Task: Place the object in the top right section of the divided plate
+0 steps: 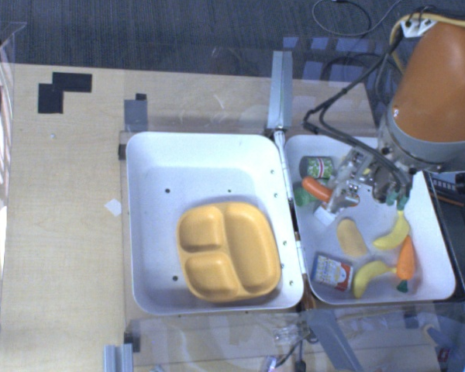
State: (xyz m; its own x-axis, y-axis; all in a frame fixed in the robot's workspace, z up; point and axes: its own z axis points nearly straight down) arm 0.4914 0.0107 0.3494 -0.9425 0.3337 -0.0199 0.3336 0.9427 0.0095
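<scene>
The yellow divided plate (229, 248) lies in the left bin (151, 208), toward its front, and all three of its sections are bare. My gripper (346, 194) hangs low over the middle of the right bin (438, 285), under the grey and orange arm (442, 76). It is just right of a small red-orange piece (315, 188) and just above a beige roll (352, 237). Nothing can be seen held in it.
The right bin also holds a green can (319, 167) at the back, two yellow bananas (394, 233) (370, 273), an orange carrot (405, 260) and a small red carton (331, 272) at the front. A metal divider post (279, 91) stands between the bins.
</scene>
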